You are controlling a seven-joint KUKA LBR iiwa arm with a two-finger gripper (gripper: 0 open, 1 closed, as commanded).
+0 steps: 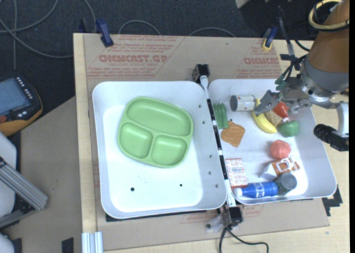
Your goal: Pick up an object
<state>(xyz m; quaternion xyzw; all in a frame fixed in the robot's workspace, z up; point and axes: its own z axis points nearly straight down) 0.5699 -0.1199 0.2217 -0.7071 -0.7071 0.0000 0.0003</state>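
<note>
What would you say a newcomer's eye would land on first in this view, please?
Probably the large pale green plastic divided plate, lying alone in the left shallow white bin. Next, the clutter of small things in the right shallow white bin: a yellow banana, a red ball and a blue bottle lying on its side near the front edge. The grey arm's claw hangs over the banana.

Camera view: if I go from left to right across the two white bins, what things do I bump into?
Green divided plate → green pickle-like piece → orange toast-like piece → small white can → yellow banana → red ball.
</note>
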